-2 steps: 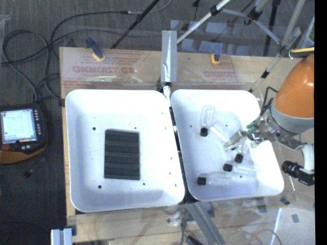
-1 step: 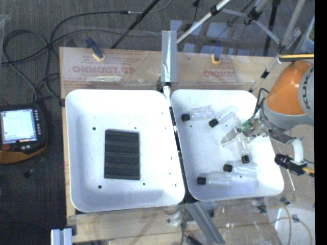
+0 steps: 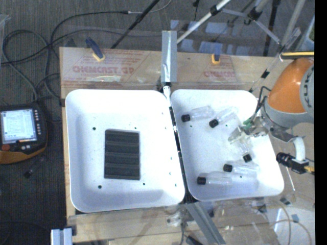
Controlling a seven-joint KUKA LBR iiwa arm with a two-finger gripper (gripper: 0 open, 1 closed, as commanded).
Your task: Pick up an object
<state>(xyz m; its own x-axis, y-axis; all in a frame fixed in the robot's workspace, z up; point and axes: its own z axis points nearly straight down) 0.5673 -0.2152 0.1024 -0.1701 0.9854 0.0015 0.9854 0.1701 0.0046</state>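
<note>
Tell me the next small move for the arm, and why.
Probably lower the claw a little onto the clear vial just under it in the right bin. The arm already reaches over that bin's right side, where several black-capped vials lie loose, and this one looks nearest. Whether the claw has it, I cannot tell.

I am working over a dark grey carpet (image 3: 76, 4) where black cables (image 3: 30, 50) are trailing. A teach pendant (image 3: 20, 131) is glowing beside my wooden bench (image 3: 122, 68).

Several clear plastic vials with black caps (image 3: 218, 178) lie on their sides across the right white bin (image 3: 204, 152), some near the gripper fingers, others well apart.
</note>
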